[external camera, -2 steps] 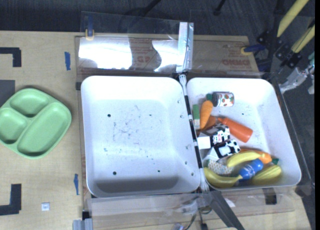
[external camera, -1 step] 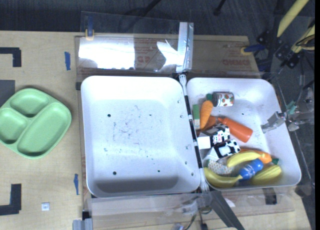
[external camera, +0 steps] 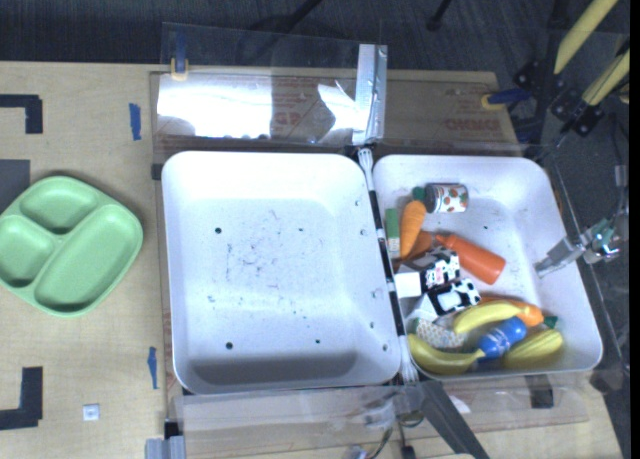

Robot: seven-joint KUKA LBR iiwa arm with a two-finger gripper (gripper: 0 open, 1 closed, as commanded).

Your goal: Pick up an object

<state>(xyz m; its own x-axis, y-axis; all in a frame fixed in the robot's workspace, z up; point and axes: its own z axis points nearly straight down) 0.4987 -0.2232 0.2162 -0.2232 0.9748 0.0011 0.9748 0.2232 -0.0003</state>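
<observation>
The right bin (external camera: 525,192) holds a heap of small objects along its left and front sides. A small can with a red and white label (external camera: 447,197) lies at the back. Below it are an orange carrot (external camera: 411,228) and a longer orange piece (external camera: 472,258). A black and white cow-patterned toy (external camera: 448,285) sits in the middle beside a white block (external camera: 408,284). At the front lie a yellow banana (external camera: 492,316), a blue piece (external camera: 502,337) and another yellow banana (external camera: 445,357).
The left bin (external camera: 270,267) stands beside the right one, sharing a middle wall. A green divided plate (external camera: 65,244) rests on the bench at far left. A clear plastic panel (external camera: 270,97) stands behind the left bin. A metal bracket (external camera: 582,247) overhangs the right bin's right rim.
</observation>
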